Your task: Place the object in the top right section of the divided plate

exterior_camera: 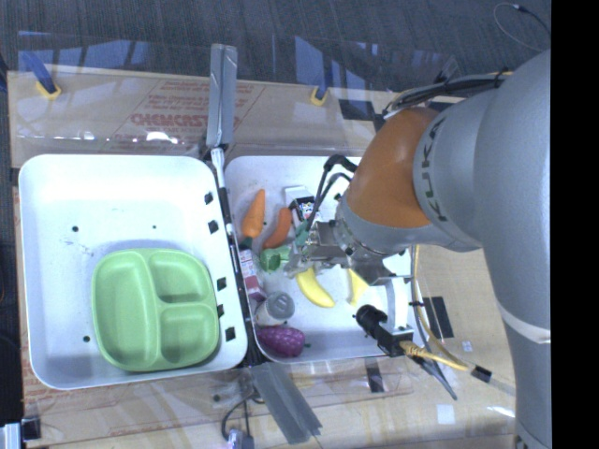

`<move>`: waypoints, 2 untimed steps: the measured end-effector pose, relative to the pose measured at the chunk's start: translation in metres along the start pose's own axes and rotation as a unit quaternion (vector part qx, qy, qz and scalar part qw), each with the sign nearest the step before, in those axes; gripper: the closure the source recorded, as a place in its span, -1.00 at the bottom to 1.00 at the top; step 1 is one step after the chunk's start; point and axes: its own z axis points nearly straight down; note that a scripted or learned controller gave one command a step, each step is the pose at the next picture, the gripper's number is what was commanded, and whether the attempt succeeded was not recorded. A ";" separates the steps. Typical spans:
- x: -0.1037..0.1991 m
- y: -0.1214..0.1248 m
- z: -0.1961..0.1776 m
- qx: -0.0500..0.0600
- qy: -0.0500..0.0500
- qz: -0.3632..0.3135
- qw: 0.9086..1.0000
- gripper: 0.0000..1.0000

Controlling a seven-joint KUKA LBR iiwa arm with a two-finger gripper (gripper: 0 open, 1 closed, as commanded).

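You can't read much of the gripper [314,251] — the orange band and grey wrist of the arm [412,181] cover most of it, and whether its jaws are spread or pressed together cannot be told from here. It sits low in the right bin [281,168], over a crowded patch. Your objects lie there: two carrots [255,213] near the bin's left wall, a yellow banana [315,290] just below the gripper, a second yellow piece [357,286] partly under the arm, a purple item [283,340] at the near edge, and a small grey can [279,305] beside it. The green divided plate [154,309] rests in the left bin [56,195], well apart from the gripper. Both bins stand on a bench with clear sheeting [140,110]; dark carpet [281,7] lies beyond.
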 end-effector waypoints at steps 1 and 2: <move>0.037 -0.020 0.001 0.001 0.000 -0.037 0.999 1.00; 0.071 -0.020 -0.035 -0.001 -0.001 -0.125 0.992 1.00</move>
